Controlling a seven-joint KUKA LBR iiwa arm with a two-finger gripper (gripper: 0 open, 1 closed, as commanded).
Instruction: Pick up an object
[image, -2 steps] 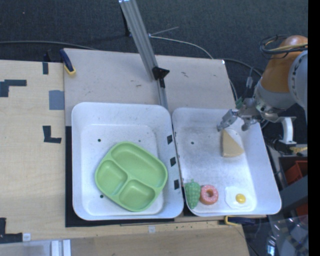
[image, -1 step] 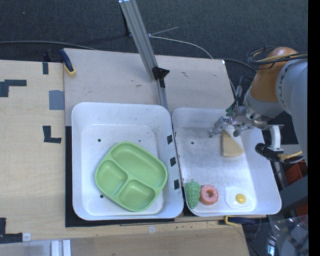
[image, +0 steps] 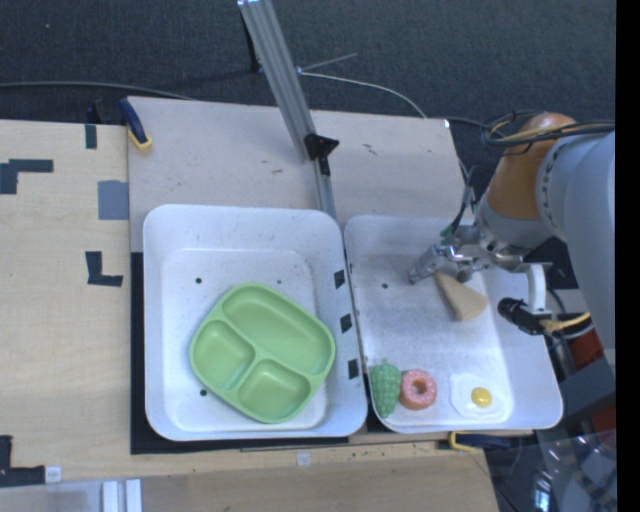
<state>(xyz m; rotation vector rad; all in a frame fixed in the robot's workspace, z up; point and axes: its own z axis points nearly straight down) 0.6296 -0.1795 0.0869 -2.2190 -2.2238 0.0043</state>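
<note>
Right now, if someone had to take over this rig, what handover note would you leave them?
Tool: low over the far end of the right bin, directly above the tan wedge. Whether it has any grip on the wedge cannot be told from this view.
Right bin, near edge: green bumpy piece, pink donut, fried egg.
Left bin: green divided plate.
Done: arm brought down to the wedge.
Left: confirm a grasp on something and lift it clear of the bin; nothing is visibly raised yet.
</note>
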